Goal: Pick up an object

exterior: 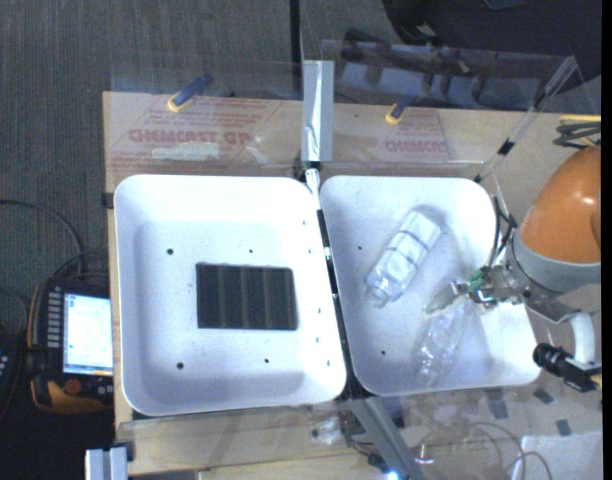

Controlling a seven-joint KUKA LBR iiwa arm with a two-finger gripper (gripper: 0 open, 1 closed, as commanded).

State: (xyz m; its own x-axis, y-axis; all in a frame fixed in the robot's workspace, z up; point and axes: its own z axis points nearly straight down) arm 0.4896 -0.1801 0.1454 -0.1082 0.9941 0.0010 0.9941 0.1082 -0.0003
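Dark carpet around the surface (126,118), two white bins on it. My target options sit in the right bin (356,208): one clear plastic bottle (404,253) lying near its middle, a second clear bottle (441,340) near its front right corner. Left bin (136,268) has a dark flat panel (246,296) at its middle. My claw (478,290) hangs at the right bin's right edge, just above the second bottle; whether it grips anything I cannot tell. Nothing looks lifted, so I judge the pick not done.

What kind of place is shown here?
Probably a robotics lab: two shallow white plastic bins on a bench, a grey arm with an orange band, and a handheld control pendant on grey carpet.
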